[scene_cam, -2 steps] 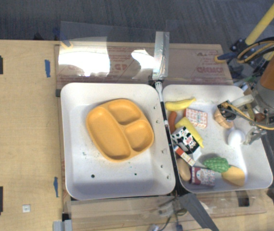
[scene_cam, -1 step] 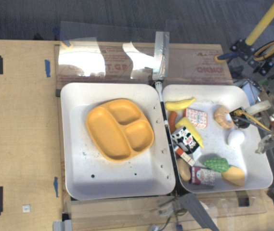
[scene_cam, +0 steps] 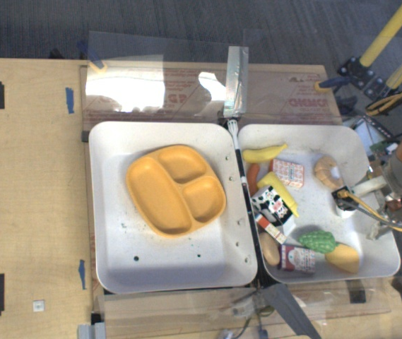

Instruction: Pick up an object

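Observation:
The right bin (scene_cam: 359, 141) holds a cluster of small items. At its left are a yellow banana (scene_cam: 264, 152), an orange sausage (scene_cam: 252, 175), a pink-and-white packet (scene_cam: 288, 173), a yellow wedge (scene_cam: 280, 193) and a black-and-white cow-patterned piece (scene_cam: 271, 205). A beige bagel (scene_cam: 326, 169) lies further right. Along the front lie a green knobbly piece (scene_cam: 317, 241), a yellow lemon (scene_cam: 343, 258), a red-labelled can (scene_cam: 298, 258) and a tan potato (scene_cam: 270, 249). My gripper (scene_cam: 383, 221) hangs over the bin's right side, right of the bagel and above the lemon, with nothing seen in it.
The left bin (scene_cam: 109, 154) carries an orange divided plate (scene_cam: 176, 189). A metal divider (scene_cam: 235, 83) rises behind the seam between the bins. Brown board (scene_cam: 24, 189) stretches to the left. White floor shows in the right bin's middle, between the bagel and the green piece.

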Tool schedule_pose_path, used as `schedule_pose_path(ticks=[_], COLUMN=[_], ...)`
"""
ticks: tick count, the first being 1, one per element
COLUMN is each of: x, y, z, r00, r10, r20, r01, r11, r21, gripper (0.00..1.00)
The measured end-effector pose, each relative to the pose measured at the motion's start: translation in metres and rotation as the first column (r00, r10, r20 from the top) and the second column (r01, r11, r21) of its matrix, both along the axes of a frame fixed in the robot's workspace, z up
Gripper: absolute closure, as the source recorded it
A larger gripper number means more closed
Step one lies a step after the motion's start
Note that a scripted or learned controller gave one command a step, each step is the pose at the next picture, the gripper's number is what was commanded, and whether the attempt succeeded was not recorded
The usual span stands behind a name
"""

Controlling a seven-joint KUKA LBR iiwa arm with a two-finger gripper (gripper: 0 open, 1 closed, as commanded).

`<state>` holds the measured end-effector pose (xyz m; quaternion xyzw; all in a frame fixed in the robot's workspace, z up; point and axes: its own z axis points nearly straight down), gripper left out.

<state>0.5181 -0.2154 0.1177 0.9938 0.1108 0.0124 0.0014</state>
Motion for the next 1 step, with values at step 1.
schedule_pose_path(ticks=[1], x=[-0.0175], y=[-0.0005], z=[-0.0041], r00=[0.999], r10=[0.044], r20=[0.029], r01=[-0.044], r11=[0.999], r21=[-0.001], gripper=[0.0])
